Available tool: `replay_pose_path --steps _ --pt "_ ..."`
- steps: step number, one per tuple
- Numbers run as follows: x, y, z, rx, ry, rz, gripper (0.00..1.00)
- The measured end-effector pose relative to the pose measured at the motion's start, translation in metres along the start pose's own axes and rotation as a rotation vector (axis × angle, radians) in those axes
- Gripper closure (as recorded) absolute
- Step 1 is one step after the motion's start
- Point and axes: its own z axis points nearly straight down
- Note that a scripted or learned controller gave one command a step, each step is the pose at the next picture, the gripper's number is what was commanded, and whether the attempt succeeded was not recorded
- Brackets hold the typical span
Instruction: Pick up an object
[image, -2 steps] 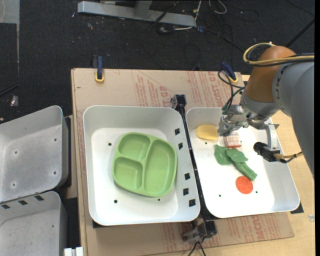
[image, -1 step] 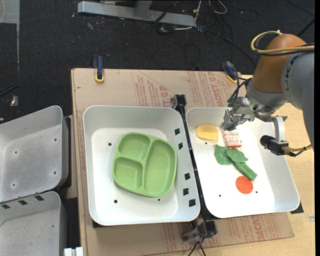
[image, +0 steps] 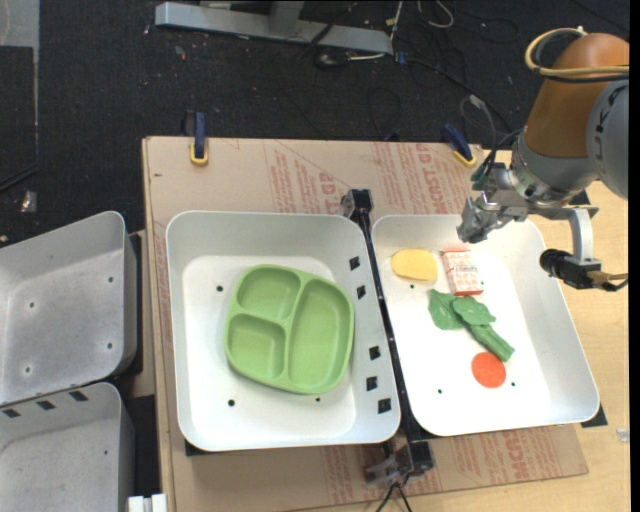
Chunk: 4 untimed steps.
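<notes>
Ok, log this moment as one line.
phase: approach | gripper: above right bin far edge, holding nothing seen | nearest: red-white packet, yellow piece | left bin: green tray

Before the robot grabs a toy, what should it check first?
1. Toys in reach: the yellow piece, red-and-white packet, green leafy toy and orange disc lie in the right bin. Ok.
2. Gripper over that bin's top edge, near the packet. Ok.
3. Gripper holding anything: cannot tell.
4. Packet touches the leafy toy, a crowded pick. Not ok.
5. Orange disc lies apart. Ok.
</notes>
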Motion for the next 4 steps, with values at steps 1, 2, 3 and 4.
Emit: replay_pose_path --steps 1,2,3,4 --pt "0.054 -0.006 0.004 0.007 0.002 -0.004 1.00" --pt "0.106 -0.015 0.010 0.008 0.003 -0.005 1.00" --pt "0.156 -0.028 -0.009 0.007 0.003 -0.005 1.00" --pt "0.216 -0.028 -0.009 0.006 0.004 -0.007 1.00"
